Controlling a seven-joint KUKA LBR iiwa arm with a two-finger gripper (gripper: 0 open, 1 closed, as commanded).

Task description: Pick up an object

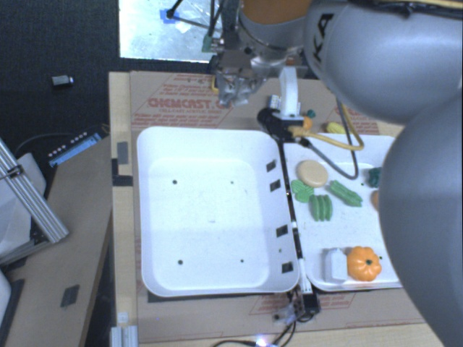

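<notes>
The small orange toy pumpkin (363, 263) lies in the right-hand shallow white bin (391, 283), near its front wall. Likely light, rigid, smooth plastic; grasp across its ribbed sides. The pincer (233, 92) hangs above the table, state indeterminate.

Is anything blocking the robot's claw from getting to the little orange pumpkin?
Nothing visible lies on the pumpkin. The gripper is up past the bins' far edge, so the tan disc and green veggies sit roughly along the way.
</notes>
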